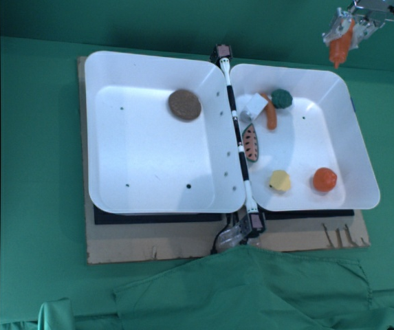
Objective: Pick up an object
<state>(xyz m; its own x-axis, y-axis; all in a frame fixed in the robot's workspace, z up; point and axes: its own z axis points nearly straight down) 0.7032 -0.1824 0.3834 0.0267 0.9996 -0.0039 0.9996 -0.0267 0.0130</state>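
Green cloth is spread across the whole bench, and up at the far right corner the gripper (344, 38) is seen raised clear of the bins. An orange carrot-shaped piece (341, 47) is clamped between its fingers and hangs tip-down, so the gripper is closed on it. The take is made at the thicker upper end, with the pointed tip left free below. The piece is judged to be a light, stiff toy with a smooth skin, so a slip or a swing in the grip is possible if the arm is moved sharply; a hold nearer the middle would be steadier.

Just below and to the camera-left of the gripper lies the right bin (348, 126). Nearest in it are a dark green broccoli-like piece (282, 99) and a second orange carrot-like piece (271, 117), which is touching a small white block (254, 104). Further down, a watermelon slice (251, 144) is set against the dividing rail. Furthest from the gripper in that bin, a yellow piece (280, 181) and an orange-red round piece (324, 179) are seen well apart.

Beyond the rail, the left bin (114, 177) is reached, where a brown disc (184, 105) rests.
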